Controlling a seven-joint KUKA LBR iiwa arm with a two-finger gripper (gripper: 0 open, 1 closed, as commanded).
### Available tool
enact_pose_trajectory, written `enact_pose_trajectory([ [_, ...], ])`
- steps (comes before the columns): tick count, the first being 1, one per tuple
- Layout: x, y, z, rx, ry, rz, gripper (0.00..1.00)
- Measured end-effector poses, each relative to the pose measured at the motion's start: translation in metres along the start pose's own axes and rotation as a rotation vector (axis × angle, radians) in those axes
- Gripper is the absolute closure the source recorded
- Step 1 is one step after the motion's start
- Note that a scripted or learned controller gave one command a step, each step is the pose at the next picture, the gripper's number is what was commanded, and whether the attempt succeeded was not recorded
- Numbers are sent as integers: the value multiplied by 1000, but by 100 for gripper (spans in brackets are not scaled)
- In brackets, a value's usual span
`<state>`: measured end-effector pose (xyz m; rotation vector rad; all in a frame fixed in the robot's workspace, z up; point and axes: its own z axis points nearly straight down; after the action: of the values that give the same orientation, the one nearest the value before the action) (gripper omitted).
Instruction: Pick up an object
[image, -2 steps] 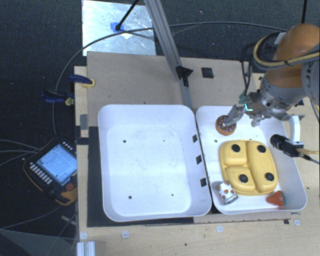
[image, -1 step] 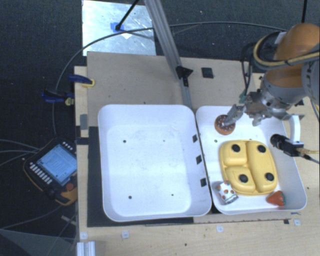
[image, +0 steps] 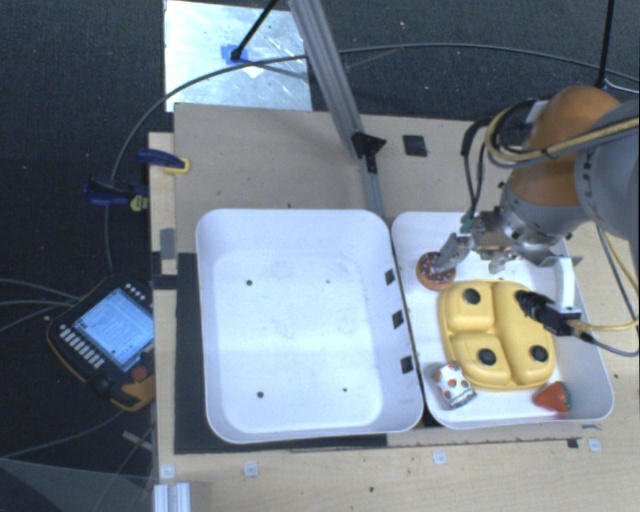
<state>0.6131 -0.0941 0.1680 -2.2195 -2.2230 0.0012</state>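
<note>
The right bin (image: 600, 395) holds a big yellow moulded toy (image: 495, 335) with black holes. Behind it to the left lies a small round brown and pink donut (image: 433, 272). A small white and red object (image: 453, 385) sits at the bin's front left, and a red strawberry (image: 552, 397) at the front right. My gripper (image: 447, 258) reaches in from the right and hangs low, right at the donut's upper edge. Whether it touches the donut I cannot tell.
The left bin (image: 215, 300) stands beside the right one, and their rims meet along a line of black clips (image: 397, 318). A grey pole (image: 340, 90) slants over the back of the bench. A teach pendant (image: 105, 335) lies off the bench at the left.
</note>
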Motion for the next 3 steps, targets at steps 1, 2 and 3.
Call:
enact_pose_trajectory([
  [1, 8, -3, 50, -3, -3, -1, 0],
  [2, 3, 0, 70, -13, -9, 5, 0],
  [3, 6, 0, 60, -10, -4, 2, 100],
])
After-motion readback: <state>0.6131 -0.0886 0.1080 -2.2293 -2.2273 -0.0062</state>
